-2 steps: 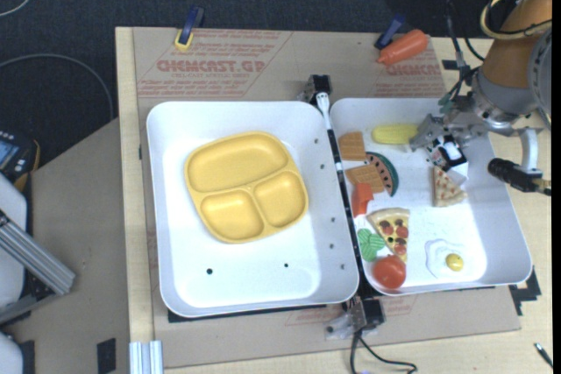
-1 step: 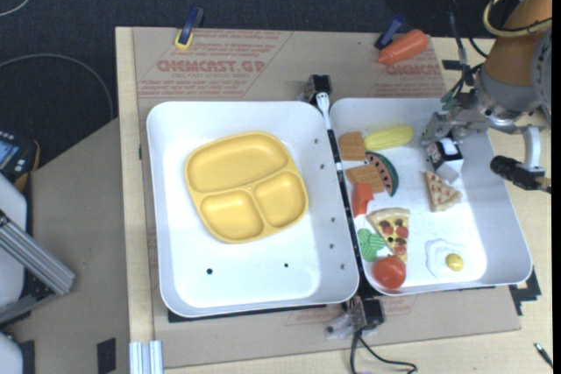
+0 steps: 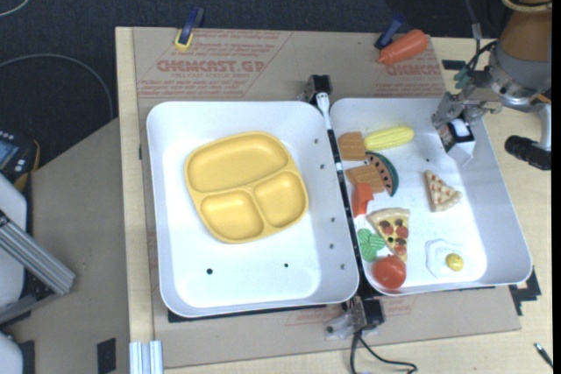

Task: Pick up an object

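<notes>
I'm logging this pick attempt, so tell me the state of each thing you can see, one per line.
gripper: over the right bin's far corner, holding nothing visible
yellow divided plate: upright, in the left bin
corn cob: lying flat
pizza slice: lying flat, alone
fried egg: flat
tomato: resting by the near rim

Divided plate [image 3: 246, 186] in left bin [image 3: 166, 188], toy foods [image 3: 386, 188] in right bin [image 3: 500, 215]

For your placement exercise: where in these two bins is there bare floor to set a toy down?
Left bin: bare floor along the front edge, below the yellow tray. Right bin: bare strip right of the pizza slice. Crowded: the right bin's left side, from corn to tomato.
</notes>
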`<state>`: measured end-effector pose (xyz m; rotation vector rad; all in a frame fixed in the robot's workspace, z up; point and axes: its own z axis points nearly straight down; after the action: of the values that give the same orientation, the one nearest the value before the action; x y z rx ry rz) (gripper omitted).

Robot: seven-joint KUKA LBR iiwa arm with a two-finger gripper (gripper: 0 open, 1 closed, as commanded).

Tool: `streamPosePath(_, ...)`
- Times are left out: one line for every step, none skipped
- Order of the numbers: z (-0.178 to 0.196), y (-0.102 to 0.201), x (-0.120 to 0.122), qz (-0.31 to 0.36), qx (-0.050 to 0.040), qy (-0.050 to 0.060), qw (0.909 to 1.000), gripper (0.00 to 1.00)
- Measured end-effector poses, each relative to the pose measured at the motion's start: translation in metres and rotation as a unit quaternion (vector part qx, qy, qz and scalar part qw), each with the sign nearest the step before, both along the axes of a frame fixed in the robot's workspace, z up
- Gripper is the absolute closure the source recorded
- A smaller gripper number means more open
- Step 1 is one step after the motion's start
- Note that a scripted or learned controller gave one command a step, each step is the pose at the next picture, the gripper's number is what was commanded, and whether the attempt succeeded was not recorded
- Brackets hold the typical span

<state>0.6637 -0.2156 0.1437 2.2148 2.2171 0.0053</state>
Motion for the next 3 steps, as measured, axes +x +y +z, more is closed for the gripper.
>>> streamPosePath(0.065, 0.0, 0.002, 0.0, -0.0002, -0.001, 1.0, 1.0)
streamPosePath(0.083, 0.0, 0.003, 0.0, 0.0003, 0.001, 1.0, 1.0)
streamPosePath(0.076, 0.043, -0.015, 0.001, 0.0025, 0.006, 1.0, 1.0)
